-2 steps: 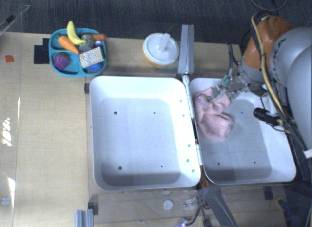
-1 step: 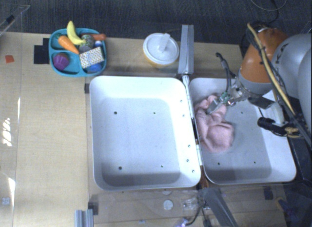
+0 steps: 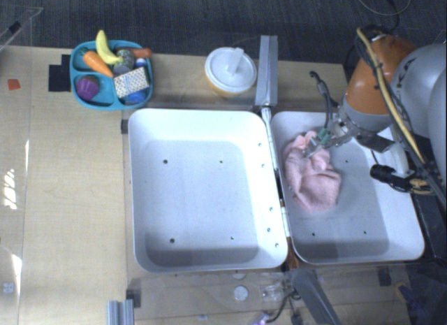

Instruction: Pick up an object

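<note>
Pink cloth [image 3: 312, 175] lies crumpled in right bin [image 3: 363, 243], toward wall shared with left bin [image 3: 195, 191]. Gripper [image 3: 323, 137] down at cloth's upper edge, touching or nearly so. Jaw state: cannot tell, too small and blurred. Cloth rests on bin floor, not lifted. Judgement: reach done; secure grasp and lift remain.

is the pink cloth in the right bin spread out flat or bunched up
Bunched up. The pink cloth lies in a crumpled heap with folds and ridges, covering a small patch of the right bin.
</note>
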### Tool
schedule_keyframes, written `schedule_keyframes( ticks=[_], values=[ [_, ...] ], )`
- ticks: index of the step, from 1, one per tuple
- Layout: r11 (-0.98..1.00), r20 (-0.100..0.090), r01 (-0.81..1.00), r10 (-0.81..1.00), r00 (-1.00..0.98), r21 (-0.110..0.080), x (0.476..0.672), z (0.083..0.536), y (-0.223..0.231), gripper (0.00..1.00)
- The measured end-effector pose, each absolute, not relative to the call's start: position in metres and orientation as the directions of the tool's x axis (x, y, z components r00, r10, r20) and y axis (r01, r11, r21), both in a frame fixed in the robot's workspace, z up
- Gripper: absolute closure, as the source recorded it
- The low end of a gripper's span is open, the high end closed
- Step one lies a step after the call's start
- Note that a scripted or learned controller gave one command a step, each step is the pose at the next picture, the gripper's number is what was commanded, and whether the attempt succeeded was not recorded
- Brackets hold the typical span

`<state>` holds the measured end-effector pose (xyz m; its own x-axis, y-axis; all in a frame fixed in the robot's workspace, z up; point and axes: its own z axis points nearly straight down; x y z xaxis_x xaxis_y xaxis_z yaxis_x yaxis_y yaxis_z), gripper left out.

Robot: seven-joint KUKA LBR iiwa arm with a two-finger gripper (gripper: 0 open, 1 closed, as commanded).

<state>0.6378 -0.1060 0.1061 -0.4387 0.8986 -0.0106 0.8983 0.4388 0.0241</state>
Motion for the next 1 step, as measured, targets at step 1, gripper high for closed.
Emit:
schedule_keyframes(
  ticks=[1],
  values=[
    [0.69, -0.004, 0.724, 0.724, -0.69, 0.005, 0.6703, 0.2078, -0.0711, 1.0]
  ],
)
